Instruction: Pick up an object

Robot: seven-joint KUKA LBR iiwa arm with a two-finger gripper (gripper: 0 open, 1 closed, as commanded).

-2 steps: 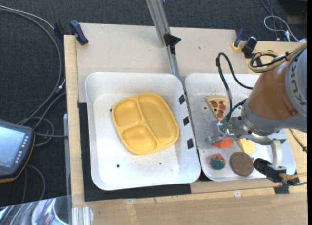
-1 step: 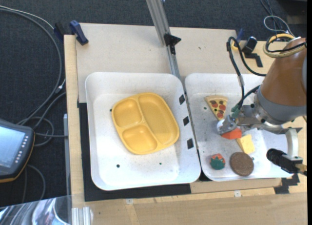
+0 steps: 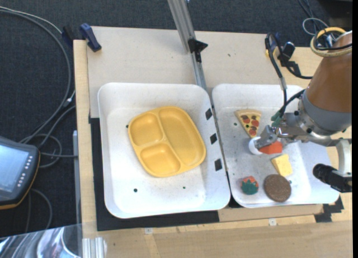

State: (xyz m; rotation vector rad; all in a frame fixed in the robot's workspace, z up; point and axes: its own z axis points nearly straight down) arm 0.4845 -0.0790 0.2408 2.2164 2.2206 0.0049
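Note:
The right bin holds several toy foods. A pizza slice lies near its back. At the middle is a red-orange piece with a white end. Toward the front are a yellow cheese wedge, a brown round cookie and a small green and red piece. My gripper is low in this bin, right over the white end of the red-orange piece and just in front of the pizza slice. The wrist hides how it meets the piece.
A yellow three-compartment plate lies in the left bin. A metal pole slants up from between the bins at the back. Black clips line the shared rim. Cables run over the bench's back right corner.

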